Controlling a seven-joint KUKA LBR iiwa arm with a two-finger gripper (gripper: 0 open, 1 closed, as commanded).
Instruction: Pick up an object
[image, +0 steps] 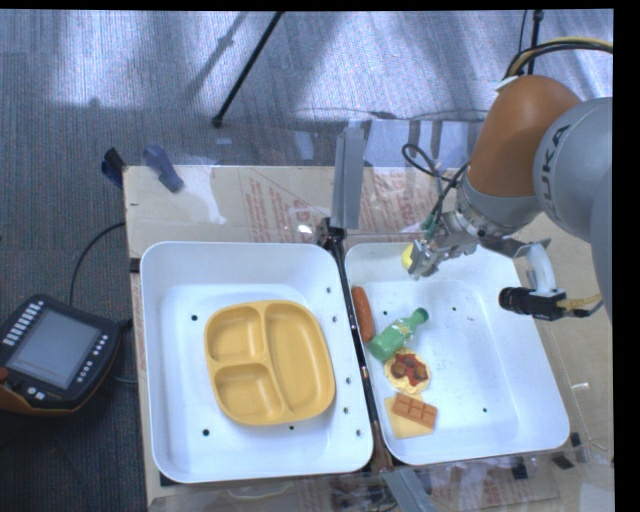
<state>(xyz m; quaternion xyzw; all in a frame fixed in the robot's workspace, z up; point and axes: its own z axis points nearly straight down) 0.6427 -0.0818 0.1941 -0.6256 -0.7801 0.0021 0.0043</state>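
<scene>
Right bin (520, 400): yellow object (409, 257) touching hand (424, 258).

Grey arm (585, 165), orange band (520, 130), black cables (430, 165)

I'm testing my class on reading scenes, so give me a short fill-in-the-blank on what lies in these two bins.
1. The yellow divided plate lies in the ___ bin.
2. The bottle beside the sausage is ___ in colour.
3. The plate has ___ compartments.
4. The gripper hangs over the ___ bin.

Missing words: left; green; three; right
</scene>
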